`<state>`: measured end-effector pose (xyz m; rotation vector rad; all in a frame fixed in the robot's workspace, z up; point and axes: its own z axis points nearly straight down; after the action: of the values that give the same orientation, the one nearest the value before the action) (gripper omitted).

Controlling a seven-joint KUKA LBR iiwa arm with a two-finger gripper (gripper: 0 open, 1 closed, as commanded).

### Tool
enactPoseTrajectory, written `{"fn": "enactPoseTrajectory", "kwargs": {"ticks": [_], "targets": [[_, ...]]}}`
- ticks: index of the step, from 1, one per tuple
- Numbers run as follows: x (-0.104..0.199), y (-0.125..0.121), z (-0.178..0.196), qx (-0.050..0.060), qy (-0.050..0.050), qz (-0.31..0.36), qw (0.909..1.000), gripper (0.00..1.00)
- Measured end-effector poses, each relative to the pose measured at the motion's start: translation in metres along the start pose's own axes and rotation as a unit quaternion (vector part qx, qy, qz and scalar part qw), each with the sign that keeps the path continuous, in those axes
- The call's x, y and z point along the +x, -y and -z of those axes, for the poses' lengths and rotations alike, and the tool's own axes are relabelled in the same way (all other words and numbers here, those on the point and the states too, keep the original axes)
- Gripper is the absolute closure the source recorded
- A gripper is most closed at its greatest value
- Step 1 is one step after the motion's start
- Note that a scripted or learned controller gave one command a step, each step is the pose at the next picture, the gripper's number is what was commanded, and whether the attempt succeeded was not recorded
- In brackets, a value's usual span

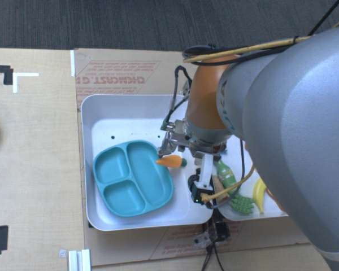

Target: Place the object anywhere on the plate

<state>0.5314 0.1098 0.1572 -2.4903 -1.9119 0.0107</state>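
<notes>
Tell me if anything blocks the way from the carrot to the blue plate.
Nothing visible does. The carrot sits right at the right rim of the blue plate, just under the gripper, with no other object between them. The green bottle and banana lie off to the right.

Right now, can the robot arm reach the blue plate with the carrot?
Probably yes. The carrot already hangs at the right rim of the blue plate, just under the pincer, with nothing between them.

Orange carrot [170,162] lies level over blue divided plate's [133,178] right rim.
</notes>
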Motion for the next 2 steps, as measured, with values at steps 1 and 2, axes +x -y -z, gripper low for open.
{"fn": "enactPoseTrajectory", "kwargs": {"ticks": [1, 2], "targets": [[0.0, 0.0, 0.0, 0.0, 0.0, 0.0, 1.0, 0.0], [0.0, 0.0, 0.0, 0.0, 0.0, 0.0, 1.0, 0.0]]}}
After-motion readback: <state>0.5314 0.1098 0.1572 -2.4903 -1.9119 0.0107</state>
